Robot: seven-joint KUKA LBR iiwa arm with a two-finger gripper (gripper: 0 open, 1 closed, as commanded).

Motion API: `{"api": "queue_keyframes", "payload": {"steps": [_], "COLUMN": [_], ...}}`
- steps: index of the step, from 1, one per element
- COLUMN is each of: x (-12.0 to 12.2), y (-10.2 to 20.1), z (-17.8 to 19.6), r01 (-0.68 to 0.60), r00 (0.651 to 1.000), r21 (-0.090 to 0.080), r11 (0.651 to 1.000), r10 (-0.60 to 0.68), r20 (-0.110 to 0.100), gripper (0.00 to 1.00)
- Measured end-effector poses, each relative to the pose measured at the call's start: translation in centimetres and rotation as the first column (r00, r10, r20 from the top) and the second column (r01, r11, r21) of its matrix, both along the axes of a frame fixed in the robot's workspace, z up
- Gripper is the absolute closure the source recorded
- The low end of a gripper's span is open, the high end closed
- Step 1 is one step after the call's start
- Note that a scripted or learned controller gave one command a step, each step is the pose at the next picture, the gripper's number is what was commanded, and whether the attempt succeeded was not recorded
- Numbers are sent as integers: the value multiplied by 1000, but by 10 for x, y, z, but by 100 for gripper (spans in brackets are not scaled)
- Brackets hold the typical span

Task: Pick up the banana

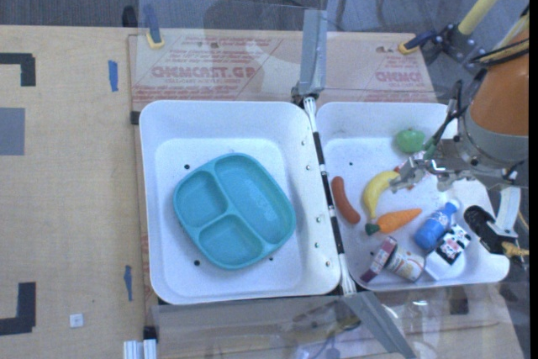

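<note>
The claw (418, 171) hangs in the right bin (353, 124) just beside the banana (377, 189), its grip impossible to make out.

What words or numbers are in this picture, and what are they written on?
Red letters on the clear sheet behind the left bin: they look mirrored and too blurred to read.
More red letters on the clear sheet behind the right bin: also unreadable.
Labels on the small bottles and blue container: too small to read.
</note>
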State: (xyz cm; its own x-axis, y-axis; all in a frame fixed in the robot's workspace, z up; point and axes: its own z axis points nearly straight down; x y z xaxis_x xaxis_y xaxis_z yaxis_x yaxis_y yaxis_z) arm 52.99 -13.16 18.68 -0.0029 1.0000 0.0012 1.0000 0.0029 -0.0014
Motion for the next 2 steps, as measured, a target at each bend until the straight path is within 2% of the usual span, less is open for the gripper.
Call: {"api": "queue_keyframes", "payload": {"steps": [1, 2], "x": [31, 19], "y": [73, 42], "z": [-2, -93], "r01": [-39, -21], "r00": [999, 1000], "r21": [-2, -2], "r11": [999, 1000], "r10": [39, 21], "r20": [4, 4], "gripper": [0, 0]}}
